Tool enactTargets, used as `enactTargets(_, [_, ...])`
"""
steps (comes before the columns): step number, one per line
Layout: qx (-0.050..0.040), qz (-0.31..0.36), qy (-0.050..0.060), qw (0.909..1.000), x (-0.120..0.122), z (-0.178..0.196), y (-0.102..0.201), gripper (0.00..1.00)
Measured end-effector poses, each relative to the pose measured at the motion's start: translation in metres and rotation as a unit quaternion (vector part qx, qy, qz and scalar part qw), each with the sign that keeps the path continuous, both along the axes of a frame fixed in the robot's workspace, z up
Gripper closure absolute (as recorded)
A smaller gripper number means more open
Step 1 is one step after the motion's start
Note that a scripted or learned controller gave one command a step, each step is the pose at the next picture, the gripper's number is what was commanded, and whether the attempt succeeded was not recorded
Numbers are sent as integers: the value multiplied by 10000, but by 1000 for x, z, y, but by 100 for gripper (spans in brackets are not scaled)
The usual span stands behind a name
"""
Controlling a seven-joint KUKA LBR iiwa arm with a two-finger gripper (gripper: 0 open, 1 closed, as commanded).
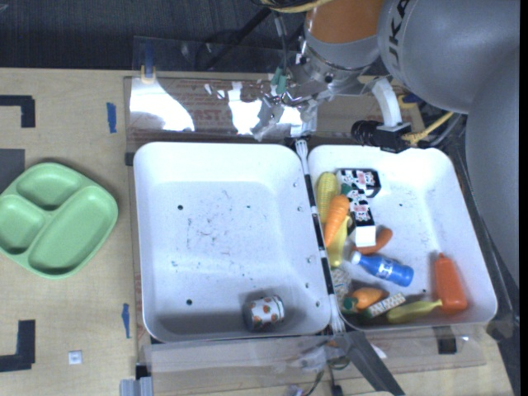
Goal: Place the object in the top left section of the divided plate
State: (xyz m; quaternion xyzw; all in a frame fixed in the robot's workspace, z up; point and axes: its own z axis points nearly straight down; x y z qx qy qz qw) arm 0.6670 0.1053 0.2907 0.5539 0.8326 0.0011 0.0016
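A green divided plate (54, 219) lies on the wooden bench left of the bins, and none of its three sections holds anything. A small patterned can (264, 310) lies on its side near the front wall of the left bin (165, 172). My gripper (285, 114) hangs over the far rim between the two bins, away from the can and well right of the plate. Nothing can be seen held in it.
The right bin (462, 188) holds several items: a corn cob (327, 190), a carrot (337, 218), a blue bottle (386, 269), an orange bottle (449, 283) and a black-and-white packet (360, 184). The arm's grey body (462, 40) fills the upper right. Blue tape marks dot the bench.
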Motion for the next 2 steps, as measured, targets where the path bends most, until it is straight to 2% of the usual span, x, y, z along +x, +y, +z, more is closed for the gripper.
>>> enactTargets(1, [0,372,17,9993,-1,-84,29,0])
enactTargets(2, [0,1144,19,9934,-1,-134,68,0])
